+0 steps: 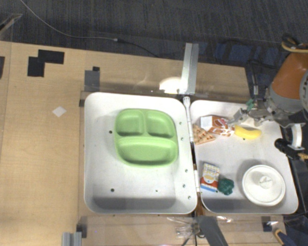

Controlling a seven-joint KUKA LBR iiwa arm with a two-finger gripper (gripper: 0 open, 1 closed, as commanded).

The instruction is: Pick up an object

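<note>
Your gripper sits low over the far end of the right bin, reaching in from the right, with the orange band of the arm just behind it. You cannot tell from this angle how far the fingers are apart, and nothing can be seen between them, so don't count anything as held.

Likely reason for this pose: the arm seems lined up for a try at the cluster at that end of the bin. No object is lifted yet by the look of it.

Closest to the tool tip:
- banana, just below the tip, lying flat on the bin floor, close enough to be the probable target.
- snack packet, just to the tip's left, beside the banana.
- waffle, further left and toward you, against the divider wall, partly under the packet.

Well away from the tip, at the near end of the same bin:
- small box, lying flat.
- green lump, touching the box's right side.
- white bowl, round, lying apart from the others.

Left bin, far across the divider from the tool: one green plate with three compartments, each bare.
</note>
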